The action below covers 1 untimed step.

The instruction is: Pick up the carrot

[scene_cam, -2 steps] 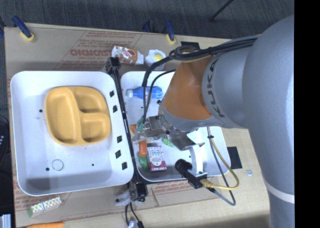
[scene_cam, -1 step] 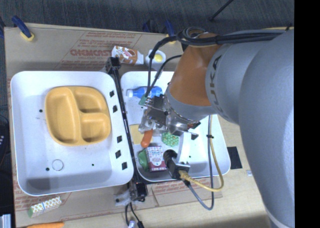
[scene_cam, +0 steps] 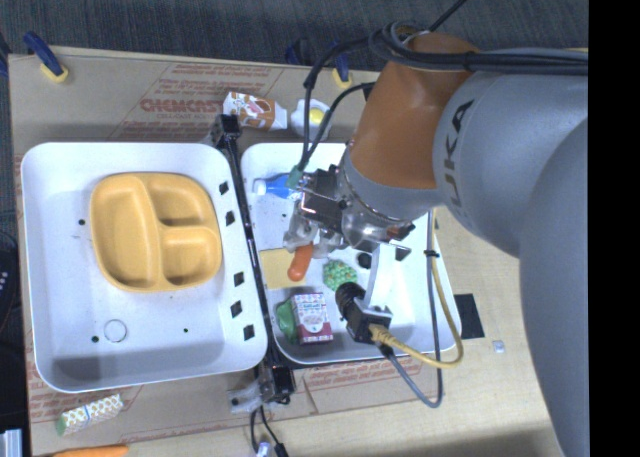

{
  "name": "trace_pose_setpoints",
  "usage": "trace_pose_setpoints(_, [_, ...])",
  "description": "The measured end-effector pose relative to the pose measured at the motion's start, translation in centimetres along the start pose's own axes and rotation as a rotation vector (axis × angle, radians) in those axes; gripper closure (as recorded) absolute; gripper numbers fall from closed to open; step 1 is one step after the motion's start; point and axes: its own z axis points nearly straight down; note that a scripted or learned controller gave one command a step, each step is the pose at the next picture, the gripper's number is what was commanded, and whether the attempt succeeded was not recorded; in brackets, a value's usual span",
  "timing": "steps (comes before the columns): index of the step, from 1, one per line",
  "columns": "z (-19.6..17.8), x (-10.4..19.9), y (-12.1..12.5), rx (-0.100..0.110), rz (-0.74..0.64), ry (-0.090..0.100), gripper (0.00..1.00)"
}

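Note:
The carrot (scene_cam: 298, 265) is a short orange piece in the right bin (scene_cam: 420, 340), near the bin's left wall. My gripper (scene_cam: 304, 237) hangs directly over the carrot's upper end, which it hides. I cannot see whether it touches the carrot. The large grey arm with its orange band covers the right half of this bin.
A green lumpy item (scene_cam: 340, 272) lies just right of the carrot. A small red and green carton (scene_cam: 312, 317) sits in front of it, and a blue and white item (scene_cam: 270, 185) lies behind. The left bin (scene_cam: 50, 275) holds a yellow divided tray (scene_cam: 155, 228).

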Motion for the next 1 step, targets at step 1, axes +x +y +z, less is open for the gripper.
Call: trace_pose_setpoints(1, [7.25, 1.39, -0.55, 0.003, -0.267, 0.0, 1.0])
